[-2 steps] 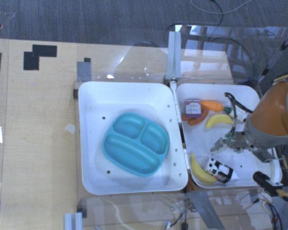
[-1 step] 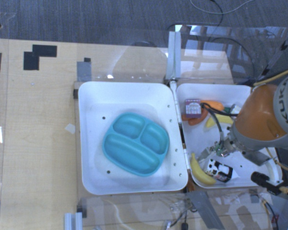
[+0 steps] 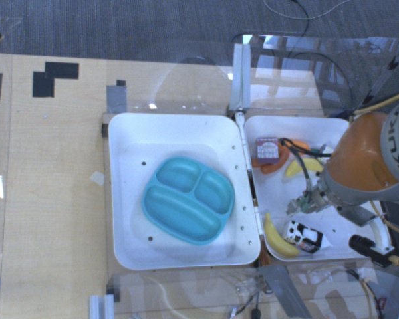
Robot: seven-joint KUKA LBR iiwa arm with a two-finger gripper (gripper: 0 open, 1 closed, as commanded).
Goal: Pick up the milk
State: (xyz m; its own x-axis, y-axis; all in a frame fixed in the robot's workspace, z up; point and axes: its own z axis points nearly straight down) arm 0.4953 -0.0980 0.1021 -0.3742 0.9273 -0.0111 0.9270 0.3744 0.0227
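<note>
The milk (image 3: pixel 303 236) looks like a small white carton with black patches. It lies on its side near the front of the right bin (image 3: pixel 339 244), beside a banana. My gripper (image 3: pixel 299 205) hangs over the middle of the right bin, just behind the carton and slightly to its left, apart from it. The grey arm with its orange band (image 3: pixel 362 155) comes in from the right and hides part of the bin's right side.
A banana (image 3: pixel 278 236) lies along the right bin's front left corner. At the back are a small purple-red box (image 3: pixel 266 150), an orange piece (image 3: pixel 279 165) and a second yellow piece (image 3: pixel 298 169). The left bin (image 3: pixel 126 178) holds a blue divided plate (image 3: pixel 188 199).
</note>
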